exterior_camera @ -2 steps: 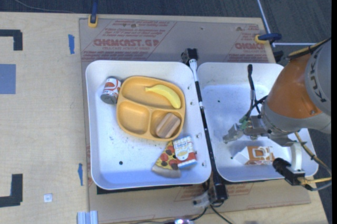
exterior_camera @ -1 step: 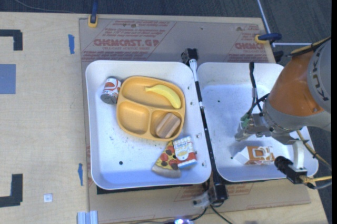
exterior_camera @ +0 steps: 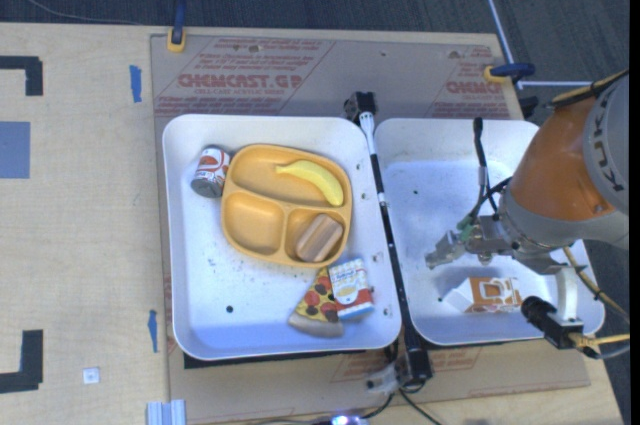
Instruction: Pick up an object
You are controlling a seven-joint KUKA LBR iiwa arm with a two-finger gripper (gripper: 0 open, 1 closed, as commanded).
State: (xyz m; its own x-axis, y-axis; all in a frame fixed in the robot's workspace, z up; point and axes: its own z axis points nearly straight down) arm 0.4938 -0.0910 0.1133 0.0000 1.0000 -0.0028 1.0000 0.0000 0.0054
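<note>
The bench (exterior_camera: pixel 70 243) is pale wood at the left, with blue tape marks and black shapes on it. A brown board (exterior_camera: pixel 250 78) lies under two white bins.

In the left bin (exterior_camera: pixel 190 313), a can (exterior_camera: pixel 209 171) lies on its side at ten o'clock, touching the rim of a yellow tray (exterior_camera: pixel 250 223). The tray has three compartments: a banana (exterior_camera: pixel 313 180) lies in the long one at twelve o'clock, a sausage in a bun (exterior_camera: pixel 319 238) sits in the small one at four o'clock, and the third is at eight o'clock. At five o'clock in the bin, a pizza slice (exterior_camera: pixel 313 311) lies flat with a small carton (exterior_camera: pixel 350 284) resting partly on it, just beside the tray.

In the right bin (exterior_camera: pixel 420 153), a white and orange packet (exterior_camera: pixel 487 294) lies flat at six o'clock. The gripper (exterior_camera: pixel 440 254) hangs near the bin's middle, just at ten o'clock of the packet; its fingers point to nine o'clock, and I cannot tell how wide they stand. Nothing shows between them. The arm (exterior_camera: pixel 572 173), with its orange band, covers the bin's three o'clock side. A black cable runs down to the gripper.
</note>
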